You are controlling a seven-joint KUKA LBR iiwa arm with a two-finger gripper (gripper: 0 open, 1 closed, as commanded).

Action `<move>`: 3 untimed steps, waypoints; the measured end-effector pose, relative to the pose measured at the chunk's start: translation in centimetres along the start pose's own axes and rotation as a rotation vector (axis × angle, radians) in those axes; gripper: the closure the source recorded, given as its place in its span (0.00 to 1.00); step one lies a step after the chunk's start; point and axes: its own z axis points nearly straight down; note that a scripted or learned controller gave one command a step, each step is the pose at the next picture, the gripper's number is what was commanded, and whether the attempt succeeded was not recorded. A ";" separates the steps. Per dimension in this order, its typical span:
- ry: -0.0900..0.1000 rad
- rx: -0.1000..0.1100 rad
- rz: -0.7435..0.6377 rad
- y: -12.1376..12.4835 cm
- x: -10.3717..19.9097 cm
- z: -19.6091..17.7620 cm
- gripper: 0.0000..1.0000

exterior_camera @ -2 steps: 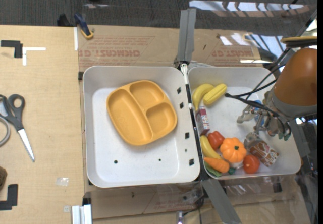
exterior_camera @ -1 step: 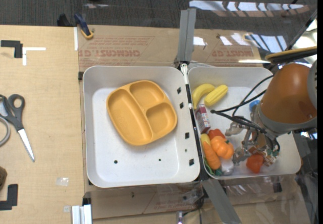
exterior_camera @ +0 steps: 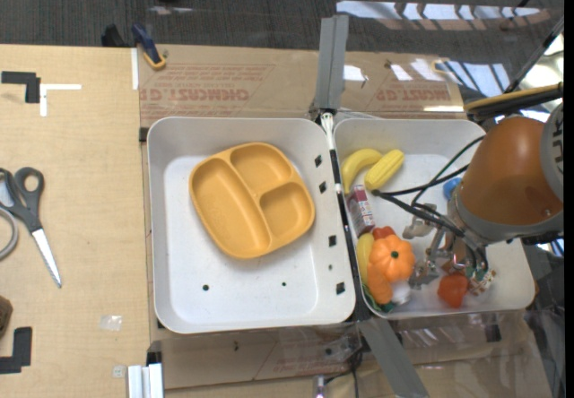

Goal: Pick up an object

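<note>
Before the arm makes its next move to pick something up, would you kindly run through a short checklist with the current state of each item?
1. Gripper is over the right bin: ok.
2. Objects within reach there: ok; toy pumpkin, red toy, bananas.
3. An object seen between the fingers: not ok.
4. Fingers open or shut: cannot tell, cables and wrist obscure them.
5. Yellow divided plate lies flat in the left bin, away from the arm: ok.
</note>
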 end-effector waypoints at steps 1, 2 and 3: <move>0.035 -0.019 0.109 1.8 -4.3 0.9 0.00; 0.034 -0.019 0.024 2.8 -5.7 0.9 0.00; 0.035 -0.020 0.024 1.8 -5.8 0.9 0.00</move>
